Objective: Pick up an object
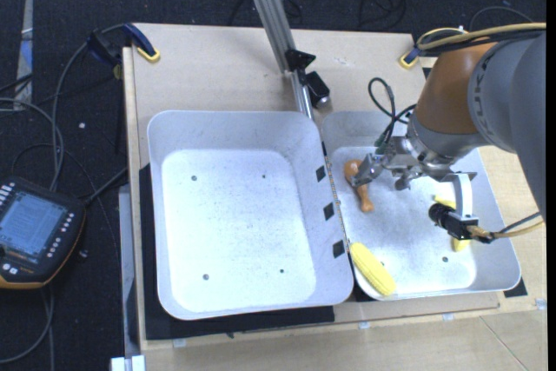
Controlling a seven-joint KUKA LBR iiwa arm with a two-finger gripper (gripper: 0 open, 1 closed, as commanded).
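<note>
My gripper [372,172] hangs low in the right bin [491,278], at the bin's upper left, right over the top end of a small orange carrot-like piece [366,198]. The piece lies on the bin floor, touching or just under the gripper tip. A yellow corn cob [372,268] rests at the right bin's front left corner, well clear of the gripper. Another yellow object [444,211] lies to the right, partly hidden by a black fitting on the arm's cable. The grey arm with its orange band [452,96] covers the bin's upper right.
The left bin [165,130] sits beside the right one, their rims overlapping in the middle. A slanted metal pole [271,9] ends in a black bracket just behind the bins. Clamps [139,42] hold the board's back corners. A teach pendant [30,230] lies on the floor at left.
</note>
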